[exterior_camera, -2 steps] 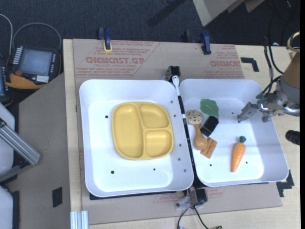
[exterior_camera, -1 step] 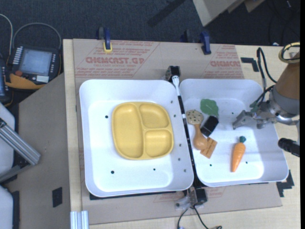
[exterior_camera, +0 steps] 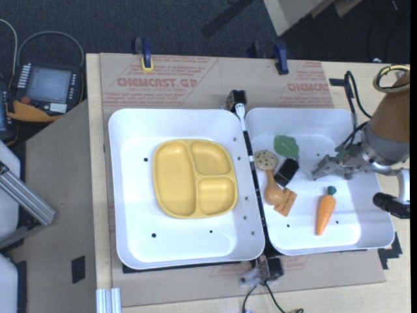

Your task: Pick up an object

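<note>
The right bin [exterior_camera: 365, 235] holds several small objects. An orange toy carrot [exterior_camera: 324, 214] with a green tip lies near its middle. Further left are a green leafy piece [exterior_camera: 287, 146], a black block [exterior_camera: 285, 171], a tan round disc with holes [exterior_camera: 264, 159] and an orange-brown piece [exterior_camera: 280, 197]. My gripper [exterior_camera: 328, 165] hangs over the right bin, just above and behind the carrot and to the right of the black block. It is open with nothing between its fingers.
The left bin [exterior_camera: 130, 142] holds a yellow divided plate [exterior_camera: 194, 177]. A black clamp strip [exterior_camera: 247, 149] runs between the two bins. The arm [exterior_camera: 391, 119] reaches in over the right bin's right rim. A pendant with a screen [exterior_camera: 45, 87] lies off the bench at left.
</note>
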